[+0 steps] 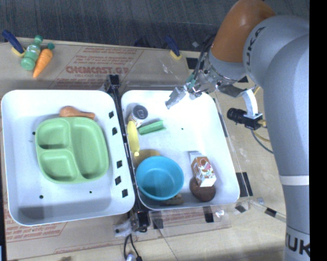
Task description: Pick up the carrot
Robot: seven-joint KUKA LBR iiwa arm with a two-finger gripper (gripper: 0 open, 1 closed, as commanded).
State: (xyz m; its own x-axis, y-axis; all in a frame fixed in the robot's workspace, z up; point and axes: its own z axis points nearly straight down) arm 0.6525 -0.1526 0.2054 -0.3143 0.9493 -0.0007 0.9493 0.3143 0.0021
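From the camera above the bench we are looking down on two white bins sitting side by side; the left bin (11, 145) is holding a green divided plate (71, 148), and an orange, drumstick-like piece (75, 112) is lying just behind the plate, against the bin's far wall; the right bin (220, 145) is holding a blue bowl (159, 178) near its front, a yellow banana-like piece (132, 136) lying along its left wall, a green stick-shaped piece (151, 127) just beside that, a small round grey thing (139, 112) in the far left corner, and a small carton (203, 171) resting against a brown round piece (201, 191) at the front right; the carrot (43, 62) is lying outside both bins, on the brown board (98, 67) beyond the left bin's far left corner, touching a green toy (31, 55) on its left; the arm (272, 53) is reaching in from the right, and the gripper (175, 98) is hanging over the far edge of the right bin, well apart from the carrot; we are seeing nothing between its fingers, and we cannot tell whether the jaws are spread or pressed together.
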